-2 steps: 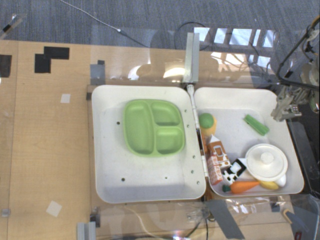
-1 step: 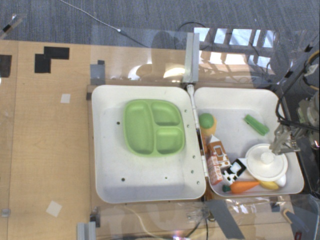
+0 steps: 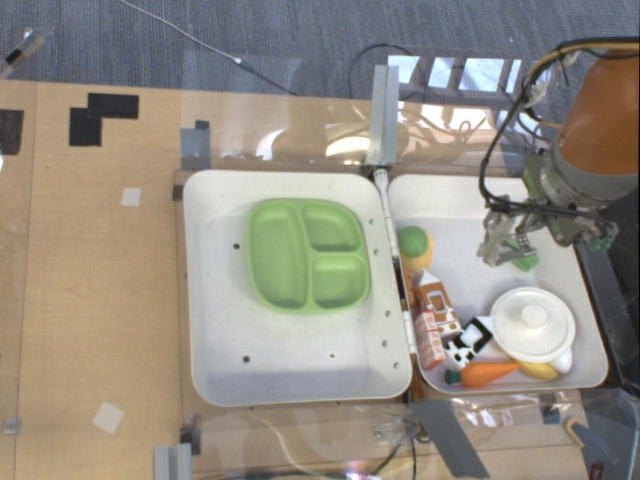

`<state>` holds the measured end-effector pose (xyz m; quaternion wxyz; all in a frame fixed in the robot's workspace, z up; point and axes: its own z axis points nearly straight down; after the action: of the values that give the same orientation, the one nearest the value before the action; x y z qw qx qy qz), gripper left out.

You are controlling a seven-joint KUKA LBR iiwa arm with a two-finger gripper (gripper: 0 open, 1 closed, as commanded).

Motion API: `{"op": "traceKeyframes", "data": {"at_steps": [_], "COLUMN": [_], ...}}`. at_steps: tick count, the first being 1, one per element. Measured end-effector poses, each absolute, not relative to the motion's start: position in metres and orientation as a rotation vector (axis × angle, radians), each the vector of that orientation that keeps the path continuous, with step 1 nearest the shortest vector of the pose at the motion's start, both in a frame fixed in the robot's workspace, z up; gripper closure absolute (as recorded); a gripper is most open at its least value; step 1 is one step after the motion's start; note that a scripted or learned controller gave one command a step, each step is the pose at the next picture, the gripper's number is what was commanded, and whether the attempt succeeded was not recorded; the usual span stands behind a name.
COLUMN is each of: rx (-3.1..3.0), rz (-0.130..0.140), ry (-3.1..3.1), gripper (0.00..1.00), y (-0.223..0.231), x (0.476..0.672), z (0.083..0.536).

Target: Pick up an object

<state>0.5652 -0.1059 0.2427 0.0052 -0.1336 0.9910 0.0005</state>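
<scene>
My gripper [image 3: 508,246] hangs over the upper middle of the right bin [image 3: 450,208], under the arm's orange band. A small green object [image 3: 524,261] shows right at the gripper's lower edge; I cannot tell whether it is held or lies on the bin floor. Left of the gripper, by the divider, sits a green and yellow fruit [image 3: 412,242]. Below it lie an orange and white carton [image 3: 432,320], a black and white cube [image 3: 468,338], a carrot [image 3: 490,373], a yellow banana [image 3: 541,370] and a white lidded bowl [image 3: 533,323].
A green divided plate [image 3: 308,255] lies in the middle of the left bin [image 3: 220,358]. Black cables [image 3: 495,158] loop down beside the arm at the right bin's back. A metal post [image 3: 383,118] stands behind the divider between the bins.
</scene>
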Motion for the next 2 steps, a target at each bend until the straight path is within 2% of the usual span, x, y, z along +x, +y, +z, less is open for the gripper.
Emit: {"op": "traceKeyframes", "data": {"at_steps": [1, 2], "rx": [-0.724, -0.649], "rz": [-0.001, -0.002], "ry": [3.053, 3.055], "gripper": [1.0, 1.0], "y": [-0.146, -0.061], "x": [0.5, 0.545], "z": [0.155, 0.23]}}
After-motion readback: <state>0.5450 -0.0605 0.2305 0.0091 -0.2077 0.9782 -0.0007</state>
